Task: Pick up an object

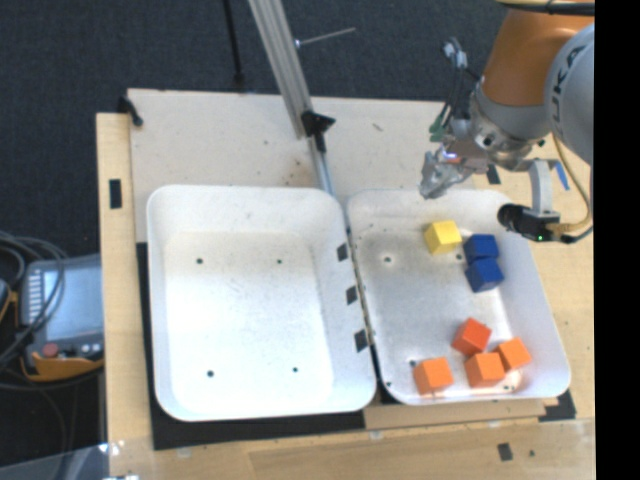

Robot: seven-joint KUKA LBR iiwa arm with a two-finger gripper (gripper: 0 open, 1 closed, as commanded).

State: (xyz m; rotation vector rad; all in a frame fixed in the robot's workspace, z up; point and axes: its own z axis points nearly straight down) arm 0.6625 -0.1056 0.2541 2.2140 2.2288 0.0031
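- Pincer (437,180) above far rim of right bin (540,298), nothing visible between fingers; apart or together: cannot tell.
- Yellow cube (442,236) just below pincer, in right bin's far part.
- Two blue cubes (483,261) touching each other, just right of yellow cube.
- Four orange cubes (475,356) clustered at near right corner.
- Left bin (250,298) beside right bin on worktop (200,138).
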